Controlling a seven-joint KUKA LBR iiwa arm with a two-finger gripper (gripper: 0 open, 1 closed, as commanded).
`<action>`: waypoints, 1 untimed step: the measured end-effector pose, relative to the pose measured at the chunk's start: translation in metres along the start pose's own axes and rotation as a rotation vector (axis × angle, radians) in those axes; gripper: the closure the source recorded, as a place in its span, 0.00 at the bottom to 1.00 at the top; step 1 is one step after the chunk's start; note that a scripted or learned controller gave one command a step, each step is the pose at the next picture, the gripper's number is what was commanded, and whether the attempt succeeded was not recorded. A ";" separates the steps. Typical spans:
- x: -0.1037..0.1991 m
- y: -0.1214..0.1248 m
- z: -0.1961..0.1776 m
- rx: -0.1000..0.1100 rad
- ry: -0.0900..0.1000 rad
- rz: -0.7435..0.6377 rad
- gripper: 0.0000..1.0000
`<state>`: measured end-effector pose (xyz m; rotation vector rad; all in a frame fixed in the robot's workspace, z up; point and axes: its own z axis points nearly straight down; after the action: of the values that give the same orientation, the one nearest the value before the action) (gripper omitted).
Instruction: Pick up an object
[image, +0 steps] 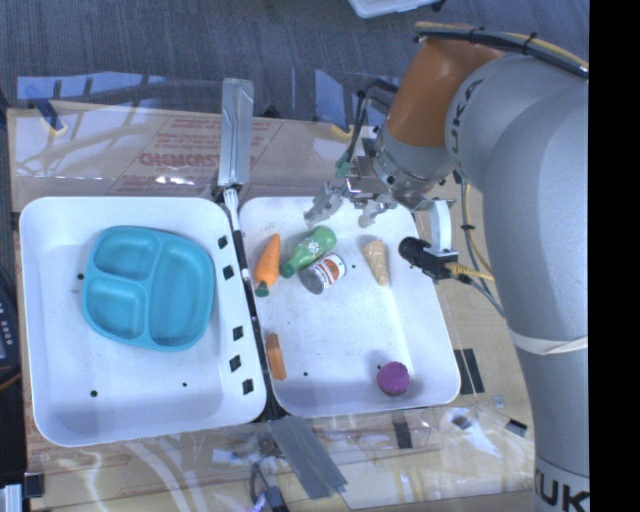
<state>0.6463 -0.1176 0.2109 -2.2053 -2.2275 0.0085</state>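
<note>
The gripper (347, 204) hangs over the far edge of the right bin (430, 330), its two metal fingers (322, 206) spread apart with nothing between them — the grey arm (520, 140) with its orange band (430, 85) reaches in from the right. Below it lie a toy carrot (267, 262), a green bottle (307, 251) touching a small can (323, 272), a cream-coloured cone (377, 261), a small orange stick (275, 357) and a purple ball (393, 377). The left bin (60, 400) holds a blue divided plate (150, 287) — three compartments.

A brown cardboard-covered bench (150, 150) under clear plastic sheeting stands on dark grey carpet (150, 35).
</note>
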 end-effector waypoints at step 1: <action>-0.005 0.008 0.118 -0.001 0.001 -0.099 0.00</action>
<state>0.6531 -0.1228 0.0928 -2.0927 -2.3339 0.0056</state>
